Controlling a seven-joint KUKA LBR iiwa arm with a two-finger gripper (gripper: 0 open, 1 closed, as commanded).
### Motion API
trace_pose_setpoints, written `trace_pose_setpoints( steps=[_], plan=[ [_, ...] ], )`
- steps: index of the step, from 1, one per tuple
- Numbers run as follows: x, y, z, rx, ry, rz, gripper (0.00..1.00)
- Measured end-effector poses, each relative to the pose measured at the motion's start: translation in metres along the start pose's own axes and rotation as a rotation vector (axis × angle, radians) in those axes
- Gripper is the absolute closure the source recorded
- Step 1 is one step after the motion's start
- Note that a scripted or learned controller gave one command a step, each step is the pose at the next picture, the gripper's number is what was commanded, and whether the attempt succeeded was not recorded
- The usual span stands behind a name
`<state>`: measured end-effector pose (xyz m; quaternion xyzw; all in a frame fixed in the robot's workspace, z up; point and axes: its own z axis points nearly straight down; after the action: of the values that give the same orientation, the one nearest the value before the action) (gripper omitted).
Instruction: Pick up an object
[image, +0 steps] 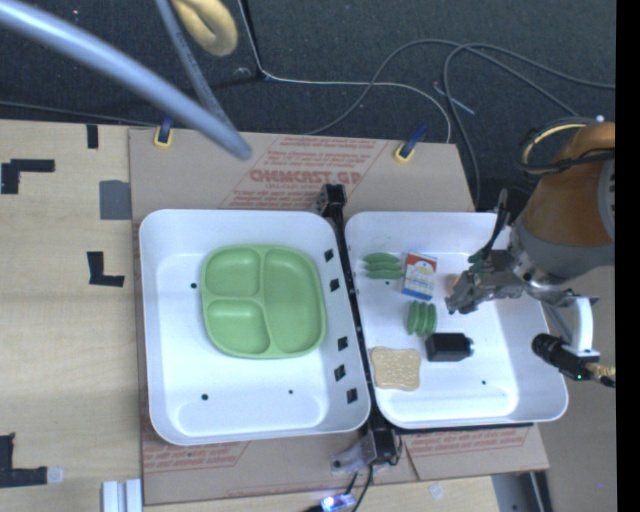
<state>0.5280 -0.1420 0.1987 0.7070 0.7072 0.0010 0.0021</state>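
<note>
- We take the right-hand shallow white plastic bin (500, 400) as our landmark; it sits on the desk (60, 330), its left wall touching the left-hand shallow white bin (170, 400).
- The grey arm with its orange band (565, 200) comes over the landmark bin's right wall, and the dark two-finger gripper (462, 298) hangs above the bin's right-centre floor.
- We cannot tell how far apart the jaws stand: the gripper's tip reads as one dark mass from this slant, and we see nothing between the jaws.
- Just below and left of the gripper's tip, on the landmark bin's floor, lies a small black block (449, 347); whether the gripper touches it we cannot tell.
- Left of the gripper lies a small white carton with red and blue print (420, 275), close to the tip.
- Near the landmark bin's upper left lies a green ridged pod-like item (381, 265); a second, similar green item (421, 318) lies at the bin's middle, just below the carton.
- Near the landmark bin's lower left lies a tan, speckled slice shaped like bread (396, 368), just left of and below the black block.
- In the left-hand bin rests a pale green divided plate with three compartments (265, 301).
</note>
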Motion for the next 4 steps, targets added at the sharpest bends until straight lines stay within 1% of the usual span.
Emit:
trace_pose_setpoints(
  steps=[1,2,3,4],
  plan=[
    [0.000,0.001,-0.026,0.002,0.001,-0.001,1.00],
    [0.045,0.015,-0.018,0.006,0.003,-0.005,1.00],
    [0.099,0.030,-0.008,0.007,0.003,-0.006,1.00],
    [0.145,0.047,-0.020,0.004,0.003,-0.006,1.00]
  ],
)
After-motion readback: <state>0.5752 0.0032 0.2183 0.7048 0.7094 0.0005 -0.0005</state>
